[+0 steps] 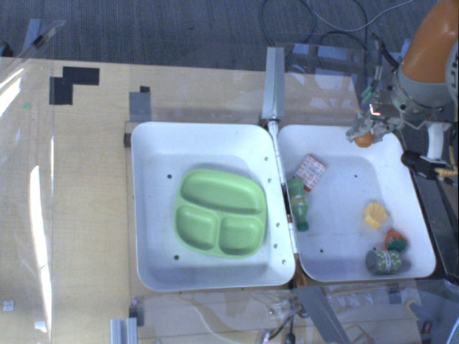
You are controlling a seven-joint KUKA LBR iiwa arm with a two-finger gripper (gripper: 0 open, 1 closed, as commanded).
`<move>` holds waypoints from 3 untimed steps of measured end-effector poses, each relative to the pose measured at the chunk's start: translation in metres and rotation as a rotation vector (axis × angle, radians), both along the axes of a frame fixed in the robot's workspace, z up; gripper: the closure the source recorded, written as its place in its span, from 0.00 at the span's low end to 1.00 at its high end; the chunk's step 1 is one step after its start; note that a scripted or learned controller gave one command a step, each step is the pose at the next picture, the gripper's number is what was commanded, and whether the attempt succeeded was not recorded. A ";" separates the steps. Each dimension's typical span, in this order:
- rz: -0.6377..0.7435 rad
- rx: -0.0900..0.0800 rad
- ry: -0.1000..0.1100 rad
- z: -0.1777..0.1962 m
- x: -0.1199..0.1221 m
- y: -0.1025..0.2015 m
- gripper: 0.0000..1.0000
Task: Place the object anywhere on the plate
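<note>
Two white bins sit side by side: the left bin [150, 264] carries one green plate [220, 211]. The right bin [337, 260] has what look like five loose items, plus one small orange piece [364, 140] at its far rim.

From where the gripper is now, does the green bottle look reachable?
Probably yes: the green bottle lies uncovered against the right bin's left wall, which may crowd the gripper; only the small carton is near.

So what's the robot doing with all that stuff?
The robot arm reaches in from the right, and its claw is over the far corner of the right bin, with something small and orange at its tip. A green bottle, a red-and-white packet, a yellow piece and a can lie in that bin. The green plate sits in the left bin.
</note>
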State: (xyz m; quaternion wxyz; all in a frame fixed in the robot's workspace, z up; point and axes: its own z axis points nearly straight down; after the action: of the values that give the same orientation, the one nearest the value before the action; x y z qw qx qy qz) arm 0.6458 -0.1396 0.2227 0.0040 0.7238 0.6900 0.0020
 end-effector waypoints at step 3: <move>0.433 0.002 0.006 -0.038 -0.117 0.186 1.00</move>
State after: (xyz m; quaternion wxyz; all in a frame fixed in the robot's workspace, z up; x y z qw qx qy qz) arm 0.5286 0.0463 0.1845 0.0009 0.5587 0.8294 0.0013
